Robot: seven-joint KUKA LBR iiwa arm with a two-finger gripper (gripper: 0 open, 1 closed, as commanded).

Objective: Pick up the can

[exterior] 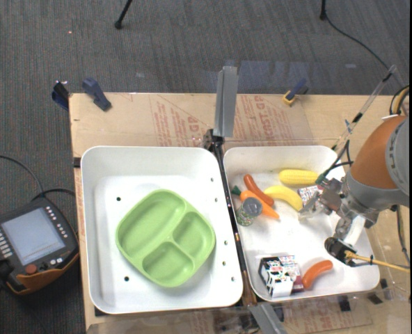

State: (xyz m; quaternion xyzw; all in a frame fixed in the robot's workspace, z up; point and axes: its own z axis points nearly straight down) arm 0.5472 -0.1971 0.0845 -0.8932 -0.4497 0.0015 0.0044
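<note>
The tool (316,205), a small metal two-finger piece at the end of the grey arm with its orange band, hangs low in the right-hand shallow white bin (362,273), on that bin's right side. From this slanted overhead view its fingertips blur into the wrist hardware, so whether it stands wide or narrow cannot be told; nothing shows between its fingers.

The task's thing, a small round can with a grey metal top and greenish side (248,211), sits upright well to the tool's left, close against the bin's left wall. Between the can and the tool lie an orange carrot-shaped toy (259,195), just touching or overlapping the can's upper right, and a curved yellow banana toy (284,197), whose right end comes up close to the tool. A second yellow oblong piece (298,177) lies just beyond the tool, towards the back wall. Nearer the front, below the tool, are a black-and-white patterned box (279,275) and a short orange-red sausage-shaped toy (316,273).

The left bin holds a light green divided plastic plate (165,238).

As for progress, the pick looks not yet done: the can rests on the bin floor, apart from the tool. What remains, by my reading, is crossing leftward over the banana and carrot, descending around the can, closing and lifting.
</note>
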